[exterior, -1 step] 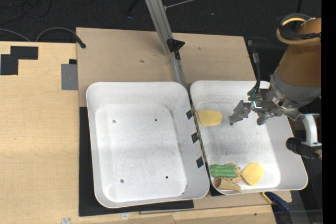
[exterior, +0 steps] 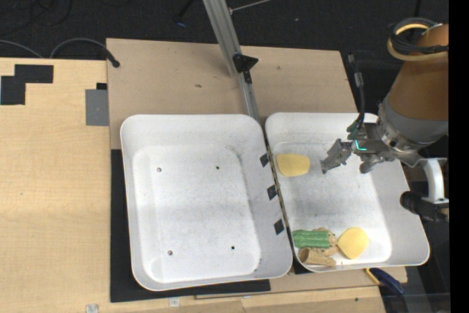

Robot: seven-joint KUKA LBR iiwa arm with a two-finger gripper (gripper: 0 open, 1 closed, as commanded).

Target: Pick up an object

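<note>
Two white bins (exterior: pixel 194 150), pincer (exterior: pixel 350 157) released over right bin, tan item (exterior: pixel 316 257) partly hidden under green piece (exterior: pixel 313 237).

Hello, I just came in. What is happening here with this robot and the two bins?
A grey robot arm with an orange band reaches in from the right over the right white bin. Its gripper hangs open above the bin floor, holding nothing. A pale yellow rounded piece lies near it, to its left. A green ridged item, a round yellow object and a small brown piece lie at the bin's front edge.
</note>
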